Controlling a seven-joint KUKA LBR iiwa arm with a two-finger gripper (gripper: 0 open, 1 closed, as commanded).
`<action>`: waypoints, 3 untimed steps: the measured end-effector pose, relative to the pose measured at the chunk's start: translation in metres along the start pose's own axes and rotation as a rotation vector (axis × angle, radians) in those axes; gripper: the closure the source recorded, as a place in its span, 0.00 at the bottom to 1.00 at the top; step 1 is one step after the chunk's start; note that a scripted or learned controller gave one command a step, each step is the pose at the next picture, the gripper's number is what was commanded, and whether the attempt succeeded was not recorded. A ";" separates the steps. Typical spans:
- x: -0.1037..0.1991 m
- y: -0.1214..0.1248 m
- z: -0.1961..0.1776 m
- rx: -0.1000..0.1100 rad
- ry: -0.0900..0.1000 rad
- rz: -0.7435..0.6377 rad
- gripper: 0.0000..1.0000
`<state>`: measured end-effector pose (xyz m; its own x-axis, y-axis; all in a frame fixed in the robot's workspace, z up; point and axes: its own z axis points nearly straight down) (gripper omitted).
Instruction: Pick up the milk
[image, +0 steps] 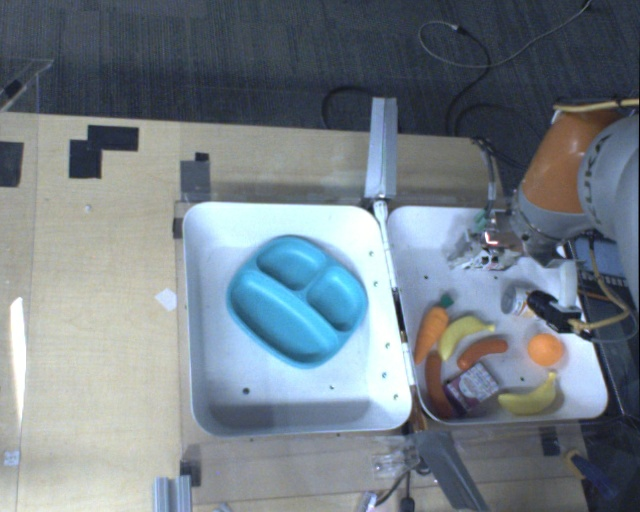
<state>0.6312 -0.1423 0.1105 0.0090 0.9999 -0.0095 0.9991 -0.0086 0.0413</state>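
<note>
One milk carton (474, 385) below tool (487, 250).

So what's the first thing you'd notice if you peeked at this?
The big blue divided plate jumps out first, sitting alone in the middle of the left white bin. Next comes the colourful pile of toy food at the near end of the right bin: a carrot, yellow bananas, an orange and a small dark carton. The robot's hand hovers over that bin's far end.
</note>
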 end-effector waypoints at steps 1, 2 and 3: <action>0.001 0.004 -0.014 -0.006 0.001 -0.005 1.00; 0.000 0.003 -0.013 -0.005 -0.001 -0.004 0.00; 0.018 0.016 -0.016 0.032 0.013 -0.242 0.00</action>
<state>0.6471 -0.1245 0.1270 -0.2310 0.9730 -0.0026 0.9729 0.2310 0.0074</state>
